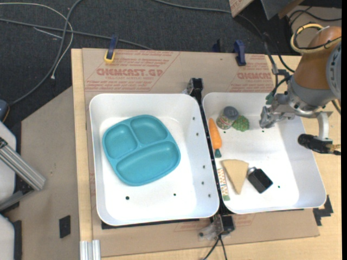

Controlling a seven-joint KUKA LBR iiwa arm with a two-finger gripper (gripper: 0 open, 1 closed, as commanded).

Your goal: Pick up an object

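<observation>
Objects for picking all sit in the right bin (303,183), and there's a fair spread of them. Up at the far left of that bin a grey-blue ball (230,112) rests touching a tan-and-orange lump (225,123), with a bumpy green toy (241,124) just to their right, all three bunched together. An orange carrot (215,134) lies along the bin's left wall, pointing near to far. Down at the near left, a tan wedge (235,173) lies flat, and a small black block (259,180) sits touching its right edge. A patterned strip (222,182) runs beside the wedge against the left wall. Now the arm (314,69), grey with its orange band, comes in from the right, and the gripper (267,118) hangs over the far part of the right bin, just to the right of the green toy and apart from it. Nothing sits between its fingers, and from this angle I can't tell whether they're spread or closed. Over in the left bin (108,199), a blue divided plate (142,149) lies flat near the middle, three compartments facing up. Both bins rest on a cardboard sheet (135,69) held by blue clamps (112,46) at the far edge.
</observation>
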